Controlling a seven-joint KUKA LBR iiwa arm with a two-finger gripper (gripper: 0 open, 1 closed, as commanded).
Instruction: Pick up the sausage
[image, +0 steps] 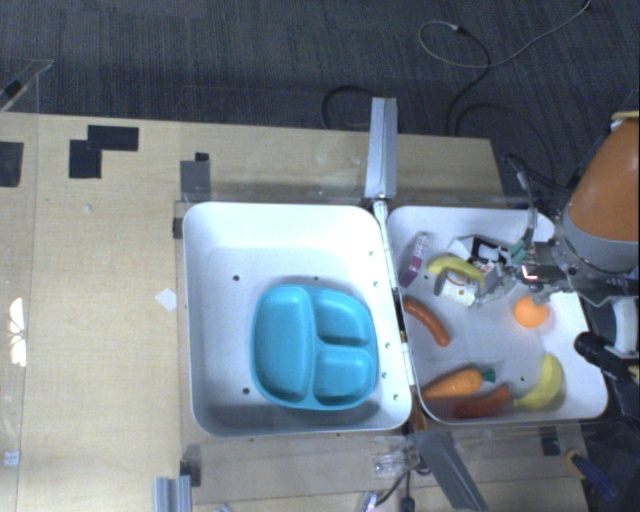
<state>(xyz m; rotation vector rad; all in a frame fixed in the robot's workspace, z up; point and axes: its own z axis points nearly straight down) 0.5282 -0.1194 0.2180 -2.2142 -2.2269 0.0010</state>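
Note:
The sausage (427, 322) is a short reddish-brown link lying at a slant on the floor of the right bin (590, 400), close to its left wall. My gripper (497, 279) hangs over the middle of that bin, up and to the right of the sausage and well apart from it. It sits next to a small white and yellow object (457, 289). The orange-banded wrist (605, 200) comes in from the right edge.
Around the sausage lie a carrot (455, 382), a dark red item (482, 404), a banana (545, 383), an orange ball (531, 314), a yellow curved piece (452, 267) and a purple item (413, 261). The left bin (215, 300) holds a blue divided plate (313, 347).

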